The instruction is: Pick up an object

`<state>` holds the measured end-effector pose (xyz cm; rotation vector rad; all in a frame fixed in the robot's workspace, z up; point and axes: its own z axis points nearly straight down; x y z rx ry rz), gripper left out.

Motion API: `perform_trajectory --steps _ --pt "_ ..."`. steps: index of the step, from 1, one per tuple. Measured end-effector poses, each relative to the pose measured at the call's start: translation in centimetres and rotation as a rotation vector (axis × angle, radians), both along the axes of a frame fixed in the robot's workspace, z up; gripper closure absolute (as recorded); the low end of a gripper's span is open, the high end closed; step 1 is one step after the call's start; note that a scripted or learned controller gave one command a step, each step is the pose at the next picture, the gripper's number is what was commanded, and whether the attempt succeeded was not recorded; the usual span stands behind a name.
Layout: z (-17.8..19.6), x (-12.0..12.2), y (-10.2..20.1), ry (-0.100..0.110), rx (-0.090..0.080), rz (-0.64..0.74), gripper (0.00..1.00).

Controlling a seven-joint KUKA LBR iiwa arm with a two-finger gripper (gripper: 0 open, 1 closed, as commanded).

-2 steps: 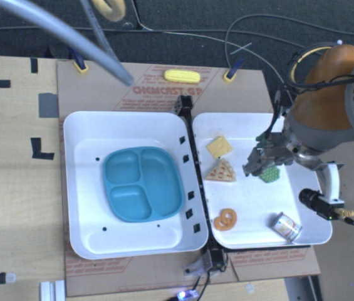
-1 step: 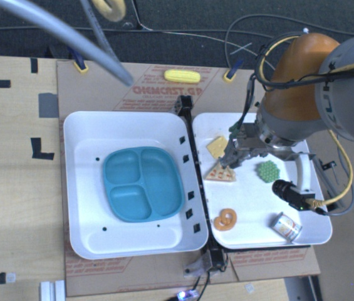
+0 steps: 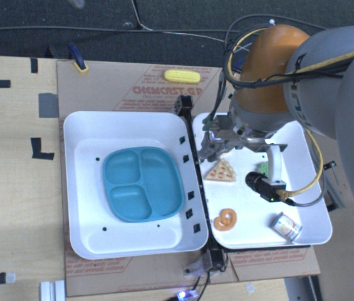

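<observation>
In the right bin (image 3: 314, 234) lie a triangular waffle-like piece (image 3: 221, 172), an orange pretzel-shaped ring (image 3: 225, 219), a small silver can (image 3: 286, 226) and a bit of green (image 3: 264, 167) partly hidden by the arm. My gripper (image 3: 213, 148) hangs over the bin's left side, just above and to the left of the triangular piece. Whether anything sits between its fingers is hidden from this angle.
The left bin (image 3: 83, 130) holds a blue divided plate (image 3: 142, 184). A yellow banana-shaped object (image 3: 182, 76) lies on the cardboard behind the bins. The arm's grey body and orange band (image 3: 270, 49) cover the right bin's back half. A black divider with clips (image 3: 192, 168) separates the bins.
</observation>
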<state>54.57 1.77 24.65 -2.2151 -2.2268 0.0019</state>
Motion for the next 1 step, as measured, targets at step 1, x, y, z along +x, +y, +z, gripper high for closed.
perform_trajectory --steps 1 --pt "-1.03 0.34 6.2 0.001 0.001 0.002 1.0"
